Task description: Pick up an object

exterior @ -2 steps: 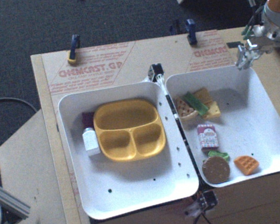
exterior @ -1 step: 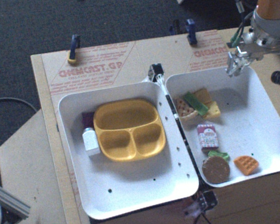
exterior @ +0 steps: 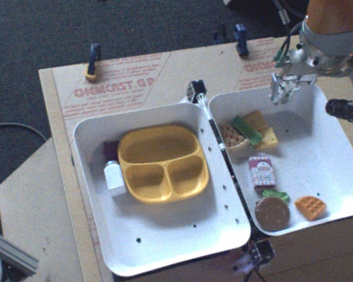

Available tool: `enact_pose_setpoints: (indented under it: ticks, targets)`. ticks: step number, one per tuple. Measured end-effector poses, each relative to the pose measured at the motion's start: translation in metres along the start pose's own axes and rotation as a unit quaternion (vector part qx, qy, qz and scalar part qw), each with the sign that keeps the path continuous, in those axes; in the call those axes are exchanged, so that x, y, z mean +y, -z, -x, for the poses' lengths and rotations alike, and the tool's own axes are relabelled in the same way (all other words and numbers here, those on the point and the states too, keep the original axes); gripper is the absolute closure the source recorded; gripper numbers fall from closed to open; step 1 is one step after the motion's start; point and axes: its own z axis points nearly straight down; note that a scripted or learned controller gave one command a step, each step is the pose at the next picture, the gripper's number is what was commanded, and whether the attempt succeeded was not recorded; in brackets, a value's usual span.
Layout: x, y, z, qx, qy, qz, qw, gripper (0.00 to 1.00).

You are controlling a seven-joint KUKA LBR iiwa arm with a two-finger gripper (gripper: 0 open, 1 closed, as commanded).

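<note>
Your gripper [exterior: 280,93] hangs empty over the right bin's [exterior: 341,163] far edge, fingers seemingly slightly parted, so steer it toward the red carton [exterior: 262,171] lying mid-bin, centre over it, then descend straight before closing.

the left bin [exterior: 107,249] holds a divided tray [exterior: 163,162] near its middle, a small bottle [exterior: 114,177] touching the tray's left edge. in the right bin [exterior: 342,169], a toy food pile [exterior: 249,131] sits by the far left corner (items overlapping), a carton [exterior: 262,171] nearer, then a patty [exterior: 272,213] and waffle [exterior: 311,207] along the near edge.
</note>
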Motion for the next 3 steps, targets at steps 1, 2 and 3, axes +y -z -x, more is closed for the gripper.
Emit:
enact_pose_setpoints:
  ticks: [1,2,3]
  targets:
    - [-0.024,0.005,-0.053,0.000,0.000,-0.001,1.0000,1.00]
    - [-0.046,-0.012,-0.097,0.000,0.000,-0.002,1.0000,1.00]
    - [-0.067,-0.006,-0.143,0.000,0.000,-0.001,1.0000,1.00]
